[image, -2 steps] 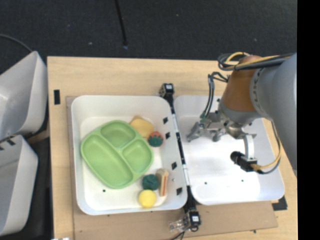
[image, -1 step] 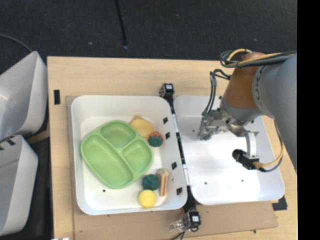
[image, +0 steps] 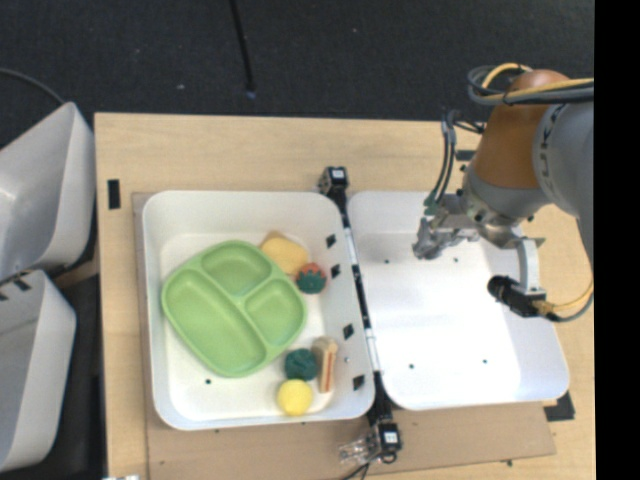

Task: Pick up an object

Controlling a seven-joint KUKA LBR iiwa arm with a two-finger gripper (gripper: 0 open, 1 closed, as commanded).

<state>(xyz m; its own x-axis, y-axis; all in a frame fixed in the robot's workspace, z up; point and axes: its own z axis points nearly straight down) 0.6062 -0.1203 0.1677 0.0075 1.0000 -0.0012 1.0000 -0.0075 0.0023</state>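
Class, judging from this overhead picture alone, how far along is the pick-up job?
Done: nothing lifted. The green tray, yellow ball and other toys all lie in the left bin. In hand: the gripper hangs above the right bin. Left: reach across, grasp an object, raise it.

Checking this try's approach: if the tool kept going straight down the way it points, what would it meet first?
Most likely the bare floor of the right bin. The tool hangs over its upper part, and the toys and green tray lie in the left bin. Height above the floor is unclear.

Grey arm (image: 570, 158), orange band, yellow cable
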